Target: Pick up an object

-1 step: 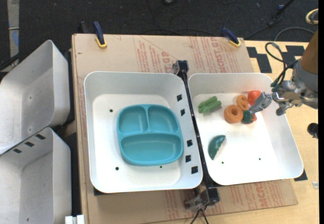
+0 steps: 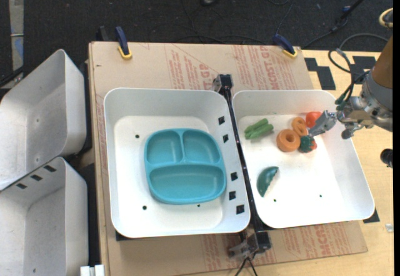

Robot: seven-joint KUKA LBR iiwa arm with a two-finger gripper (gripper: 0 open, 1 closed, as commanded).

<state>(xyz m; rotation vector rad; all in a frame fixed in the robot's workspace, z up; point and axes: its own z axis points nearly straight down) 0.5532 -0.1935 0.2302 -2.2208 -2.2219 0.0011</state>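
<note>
The tool reaches into the right bin over the toys, grip state unclear, so next it must lower and pinch one.

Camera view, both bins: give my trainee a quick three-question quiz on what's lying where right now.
1. True or false: the blue divided plate lies in the right bin.
2. Which item lies nearest the hand: A) green beans, B) orange ring, C) dark teal piece?
3. Fill in: the teal piece lies nearer the ___ wall between the bins.

Key: 1 false, it lies in the left bin; 2 B; 3 dividing.
</note>
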